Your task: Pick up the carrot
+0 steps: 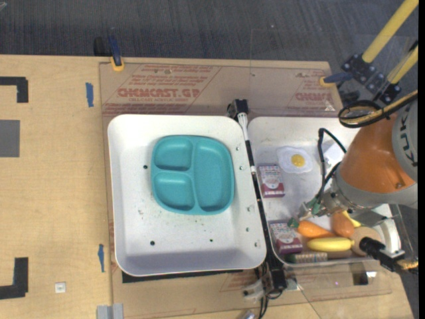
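Reaching in from the right of the camera view, the grey arm (388,158) with its orange band hangs low over the right bin (265,128), its gripper (323,205) set just above the carrot (312,229), which lies on the bin floor near the front wall, leafy end toward the tool. Whether the tool is spread or closed cannot be told, as the wrist hides it, and nothing is seen held. The carrot sits crowded: a banana (330,244) touches it in front, an orange fruit (343,224) lies just beside it to the right, and a small carton (284,238) stands to its left, so the approach appears aimed at the stalk end. A fried egg toy (296,160) and a second carton (271,180) rest farther back. In the left bin (126,191) a teal divided plate (192,173) lies flat, well apart from the work
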